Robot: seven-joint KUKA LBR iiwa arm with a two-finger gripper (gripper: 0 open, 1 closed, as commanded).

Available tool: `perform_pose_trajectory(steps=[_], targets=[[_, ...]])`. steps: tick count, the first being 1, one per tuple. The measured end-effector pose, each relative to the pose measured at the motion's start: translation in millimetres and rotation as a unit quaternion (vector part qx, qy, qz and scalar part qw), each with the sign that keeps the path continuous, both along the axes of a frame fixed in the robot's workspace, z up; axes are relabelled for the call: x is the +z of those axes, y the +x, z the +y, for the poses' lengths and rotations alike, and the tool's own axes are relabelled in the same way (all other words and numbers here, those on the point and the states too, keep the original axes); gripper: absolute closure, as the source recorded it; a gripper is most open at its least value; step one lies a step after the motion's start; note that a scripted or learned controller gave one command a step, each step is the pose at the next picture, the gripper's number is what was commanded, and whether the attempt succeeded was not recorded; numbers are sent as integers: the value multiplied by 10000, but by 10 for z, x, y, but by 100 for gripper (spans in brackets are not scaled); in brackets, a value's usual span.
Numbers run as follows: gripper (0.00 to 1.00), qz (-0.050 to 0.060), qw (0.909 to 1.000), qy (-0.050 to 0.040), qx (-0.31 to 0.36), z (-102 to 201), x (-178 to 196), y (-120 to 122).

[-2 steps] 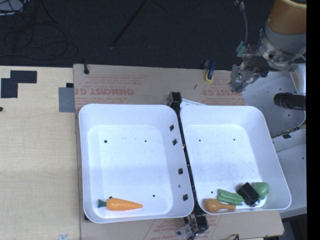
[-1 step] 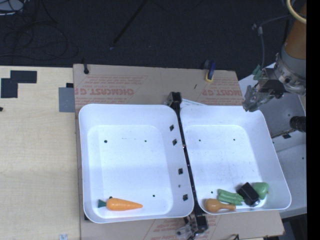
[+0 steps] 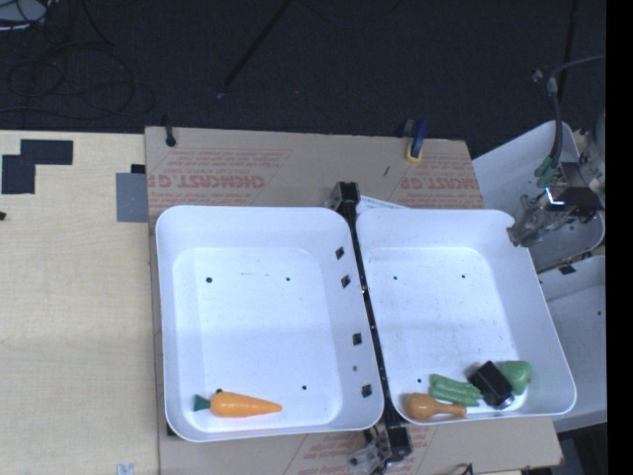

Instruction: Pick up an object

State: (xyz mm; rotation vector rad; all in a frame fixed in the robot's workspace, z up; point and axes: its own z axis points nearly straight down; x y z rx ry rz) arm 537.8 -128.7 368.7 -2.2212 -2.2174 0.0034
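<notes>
Two shallow white bins sit side by side on a brown cardboard sheet (image 3: 297,171) that covers the pale wooden surface (image 3: 69,305). The left bin (image 3: 163,315) holds a single orange toy carrot (image 3: 244,405) with a small dark green top, lying on its side along the near wall, towards the near-left corner, its tip pointing right. The right bin (image 3: 445,228) has its things gathered in the near-right corner: a tan, pear-shaped piece (image 3: 432,408) lies nearest the bin's near wall, a green pod-like piece (image 3: 454,390) lies just beyond it and touching it, a black block (image 3: 492,383) rests tilted across the green pod's right end, and a rounded green piece (image 3: 517,372) sits just right of the black block, against it. The pincer (image 3: 527,226) hangs at the far-right edge of the right bin, just outside its rim and well apart from all the things in both bins; whether it is wide or narrow I cannot tell, as it shows as a dark cluster of metal parts. A blue and yellow clamp (image 3: 415,142) grips the cardboard's far edge.
</notes>
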Motion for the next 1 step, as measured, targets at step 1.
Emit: perform_pose_trajectory(steps=[1], targets=[[100, 5, 10000, -8, -21, -694, -182, -202]])
